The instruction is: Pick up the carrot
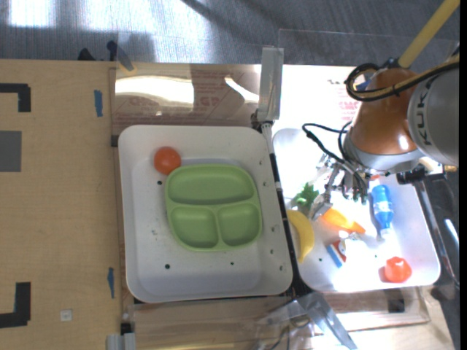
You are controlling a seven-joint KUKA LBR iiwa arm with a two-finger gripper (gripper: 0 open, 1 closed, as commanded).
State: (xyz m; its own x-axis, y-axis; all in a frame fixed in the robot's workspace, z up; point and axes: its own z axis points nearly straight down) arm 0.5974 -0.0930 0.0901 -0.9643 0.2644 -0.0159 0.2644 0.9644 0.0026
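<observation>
The low front rim of the right-hand shallow white plastic bin (343, 286) sits closest to the lens, glossy and washed out by glare. Just inside it lies a small red tomato-shaped toy (397, 269), rounded and smooth. Farther in, the tapered orange plastic carrot with its green leafy top (337, 218) lies flat on the bin floor, the greens pointing toward the divider, the orange body angled toward the bin's middle. A curved yellow banana toy (302, 233) rests just beside it on the divider side, and a blue and white bottle-shaped toy (381, 205) lies on the other side.

My gripper (343, 188) hangs just above the carrot's upper end; whether I am open or closed I cannot tell, since glare and cables muddle that spot. Nothing suggests I have the carrot.

To do this well, I judge I should come down over the thick orange middle, straddling it across its width, well off the banana. The plastic looks slick and tapering, so a grasp near the thin tip would likely squirt out.

In the left white bin (139, 210) sit a matte light-green three-compartment plate (214, 205) and a small orange ball (167, 159).
</observation>
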